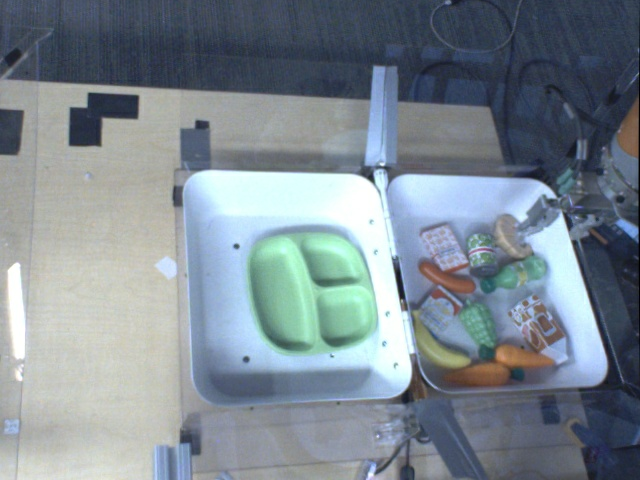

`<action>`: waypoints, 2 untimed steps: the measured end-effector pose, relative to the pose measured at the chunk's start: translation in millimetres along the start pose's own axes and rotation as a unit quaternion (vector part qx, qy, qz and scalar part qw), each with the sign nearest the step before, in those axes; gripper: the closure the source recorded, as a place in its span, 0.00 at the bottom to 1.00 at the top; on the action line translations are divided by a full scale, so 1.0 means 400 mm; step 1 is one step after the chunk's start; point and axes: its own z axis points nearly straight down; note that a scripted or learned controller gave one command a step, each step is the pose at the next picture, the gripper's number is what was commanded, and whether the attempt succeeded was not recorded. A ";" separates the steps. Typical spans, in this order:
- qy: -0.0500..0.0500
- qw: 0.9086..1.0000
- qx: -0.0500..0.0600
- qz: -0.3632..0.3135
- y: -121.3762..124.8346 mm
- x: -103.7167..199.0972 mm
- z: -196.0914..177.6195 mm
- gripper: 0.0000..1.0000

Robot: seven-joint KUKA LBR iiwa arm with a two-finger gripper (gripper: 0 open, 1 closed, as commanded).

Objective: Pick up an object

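The right white bin [590, 298] holds several toy foods. Among them are a tan mushroom-like piece [508, 234], a green-labelled can [483, 253], a red and white carton [443, 246], an orange sausage [447, 277], a banana [438, 349] and a carrot [522, 357]. My gripper [543, 212] reaches in from the right over the bin's far right corner. Its tip is right beside the tan piece, and I cannot tell whether it touches it.
The left white bin [205, 268] holds a pale green divided tray [310, 290]. A metal post [381, 118] stands behind the seam between the bins. Black cables [480, 38] lie on the floor at the back right. Bare bench lies to the left.
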 end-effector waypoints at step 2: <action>-0.001 1.000 -0.002 0.002 0.172 0.039 0.357 0.00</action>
